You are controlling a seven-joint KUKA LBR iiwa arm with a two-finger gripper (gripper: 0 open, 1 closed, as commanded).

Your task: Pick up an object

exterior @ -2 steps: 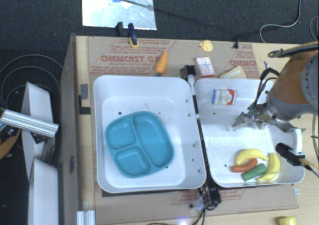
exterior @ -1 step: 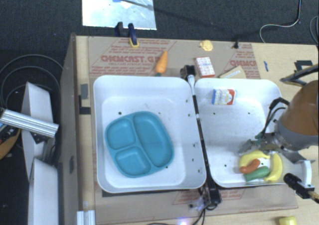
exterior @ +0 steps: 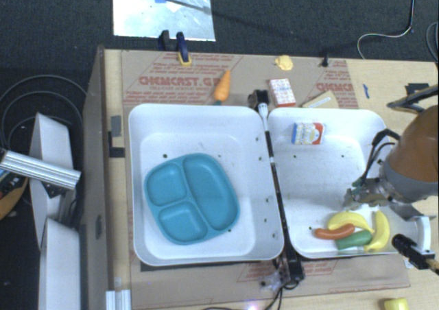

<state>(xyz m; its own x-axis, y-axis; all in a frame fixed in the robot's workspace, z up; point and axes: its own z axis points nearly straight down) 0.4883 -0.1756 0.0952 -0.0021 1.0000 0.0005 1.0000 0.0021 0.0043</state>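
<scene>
Dark carpet surrounds a cardboard-topped bench with two white bins; the right bin holds toy food. The gripper hangs low over that bin, apparently in the reach-down step. Whether its jaws are apart, I cannot tell. A yellow banana lies just below the jaws, so descending and closing seems next.

I see two bins side by side, a divided tray lying in the left bin and, in the right bin, a small carton at the back and toy fruit at the front right corner.
</scene>
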